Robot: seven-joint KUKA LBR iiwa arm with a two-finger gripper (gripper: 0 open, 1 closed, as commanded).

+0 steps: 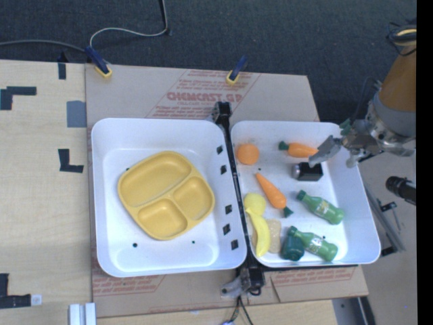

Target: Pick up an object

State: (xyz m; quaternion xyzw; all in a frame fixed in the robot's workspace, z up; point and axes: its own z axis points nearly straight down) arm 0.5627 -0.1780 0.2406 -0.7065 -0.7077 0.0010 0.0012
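1. The grey two-finger gripper [354,143] sits over the top right edge of the right white plastic bin [352,198]. Honestly can't tell if it's open or closed.
2. Closest to it is a small orange toy carrot [300,149], lying on the bin floor near the top wall.
3. Same bin also has a round orange ball [248,154], a bigger orange toy carrot [270,191], a yellow toy banana [256,219] and two green plastic bottles [321,207] [308,244].
4. The left white plastic bin [111,249] holds a yellow divided plastic plate [166,193].
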